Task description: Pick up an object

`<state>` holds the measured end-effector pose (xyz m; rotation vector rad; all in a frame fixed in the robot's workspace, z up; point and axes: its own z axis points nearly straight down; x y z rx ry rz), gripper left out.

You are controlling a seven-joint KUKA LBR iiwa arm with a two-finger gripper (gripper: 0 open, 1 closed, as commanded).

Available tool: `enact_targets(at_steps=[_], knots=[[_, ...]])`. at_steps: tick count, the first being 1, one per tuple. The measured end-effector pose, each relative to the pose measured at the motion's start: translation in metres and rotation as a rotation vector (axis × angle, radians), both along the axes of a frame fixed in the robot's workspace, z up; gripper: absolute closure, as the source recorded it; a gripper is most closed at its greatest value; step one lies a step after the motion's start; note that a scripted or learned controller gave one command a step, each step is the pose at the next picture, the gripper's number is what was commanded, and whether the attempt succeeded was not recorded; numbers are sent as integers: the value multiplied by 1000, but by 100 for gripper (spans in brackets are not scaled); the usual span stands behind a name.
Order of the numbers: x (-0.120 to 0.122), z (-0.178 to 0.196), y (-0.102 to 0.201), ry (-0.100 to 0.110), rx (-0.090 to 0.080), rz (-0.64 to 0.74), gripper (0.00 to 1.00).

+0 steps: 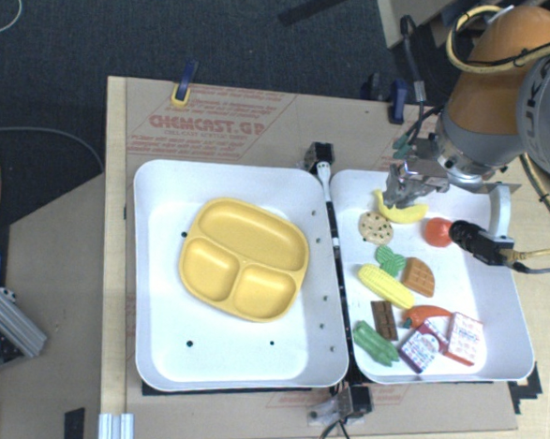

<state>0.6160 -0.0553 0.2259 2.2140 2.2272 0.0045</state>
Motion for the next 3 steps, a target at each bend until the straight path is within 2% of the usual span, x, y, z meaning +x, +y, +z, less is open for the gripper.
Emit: enact_targets(at_steps=[1,2,3], knots=[[23,-11,49,0,0,0,100],[40,5,86,-2,0,-1,100],[43,8,85,0,-2,-4,100]])
